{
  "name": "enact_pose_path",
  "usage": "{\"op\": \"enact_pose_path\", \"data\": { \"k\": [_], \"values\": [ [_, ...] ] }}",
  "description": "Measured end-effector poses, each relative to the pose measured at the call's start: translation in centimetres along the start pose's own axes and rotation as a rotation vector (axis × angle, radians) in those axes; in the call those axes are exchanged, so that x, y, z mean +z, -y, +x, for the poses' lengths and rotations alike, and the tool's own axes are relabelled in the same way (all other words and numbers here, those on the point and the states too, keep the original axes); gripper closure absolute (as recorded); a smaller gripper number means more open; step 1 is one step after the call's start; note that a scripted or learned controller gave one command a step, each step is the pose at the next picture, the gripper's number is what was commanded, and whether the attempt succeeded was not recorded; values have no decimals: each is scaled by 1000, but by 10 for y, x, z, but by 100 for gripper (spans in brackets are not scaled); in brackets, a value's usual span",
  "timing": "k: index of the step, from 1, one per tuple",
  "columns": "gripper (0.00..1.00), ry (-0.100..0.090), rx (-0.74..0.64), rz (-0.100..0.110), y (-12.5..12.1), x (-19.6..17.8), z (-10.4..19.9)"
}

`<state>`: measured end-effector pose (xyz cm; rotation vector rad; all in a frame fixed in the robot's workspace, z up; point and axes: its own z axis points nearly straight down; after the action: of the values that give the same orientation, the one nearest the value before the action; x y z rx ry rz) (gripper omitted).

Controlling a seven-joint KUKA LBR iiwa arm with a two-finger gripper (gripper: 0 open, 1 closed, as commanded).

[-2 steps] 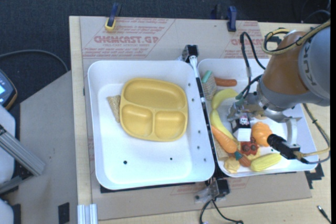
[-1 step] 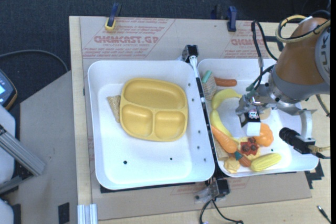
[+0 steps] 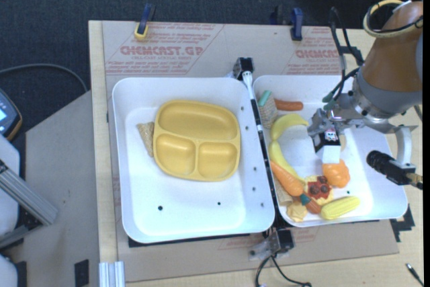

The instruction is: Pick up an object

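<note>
Hanging over the right bin (image 3: 383, 206), the gripper (image 3: 328, 139) sits directly above a small white block (image 3: 331, 155) lying just beside an orange toy (image 3: 338, 175), though whether its fingers are spread or closed I cannot tell.

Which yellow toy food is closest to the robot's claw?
The banana, curving just left of the gripper. The corn cob, also yellow, lies farther away at the right bin's front edge.
</note>
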<state>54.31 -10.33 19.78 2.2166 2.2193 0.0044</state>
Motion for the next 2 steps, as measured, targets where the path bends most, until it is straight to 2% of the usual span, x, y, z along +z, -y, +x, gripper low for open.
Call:
{"op": "enact_pose_path", "data": {
  "k": [1,2],
  "values": [
    [100,0,0,2,-1,-28,0],
    [100,-1,-3,1,-39,-37,44]
  ]
}}
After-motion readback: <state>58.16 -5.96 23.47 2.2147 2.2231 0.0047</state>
